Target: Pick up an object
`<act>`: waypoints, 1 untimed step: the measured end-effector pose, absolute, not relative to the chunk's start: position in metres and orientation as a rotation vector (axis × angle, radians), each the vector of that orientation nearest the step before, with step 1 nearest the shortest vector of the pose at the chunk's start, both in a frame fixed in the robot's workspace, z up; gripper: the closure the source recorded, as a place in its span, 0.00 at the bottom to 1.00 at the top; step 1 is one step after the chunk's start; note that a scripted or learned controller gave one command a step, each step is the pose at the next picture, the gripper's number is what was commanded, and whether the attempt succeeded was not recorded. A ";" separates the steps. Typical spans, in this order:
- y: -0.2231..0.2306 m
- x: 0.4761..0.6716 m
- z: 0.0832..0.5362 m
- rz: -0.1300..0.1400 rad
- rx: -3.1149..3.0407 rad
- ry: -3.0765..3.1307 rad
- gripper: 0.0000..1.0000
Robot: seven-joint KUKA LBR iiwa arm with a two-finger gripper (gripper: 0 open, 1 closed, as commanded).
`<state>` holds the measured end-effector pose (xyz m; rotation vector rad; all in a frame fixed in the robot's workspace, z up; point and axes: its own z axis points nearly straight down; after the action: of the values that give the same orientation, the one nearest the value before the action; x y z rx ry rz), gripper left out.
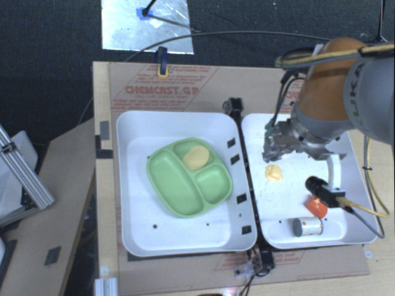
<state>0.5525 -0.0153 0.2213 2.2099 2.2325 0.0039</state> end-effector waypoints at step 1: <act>0.029 0.568 0.229 0.006 2.210 2.231 1.00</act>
<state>0.5675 0.0285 0.2287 2.2103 2.2314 0.0059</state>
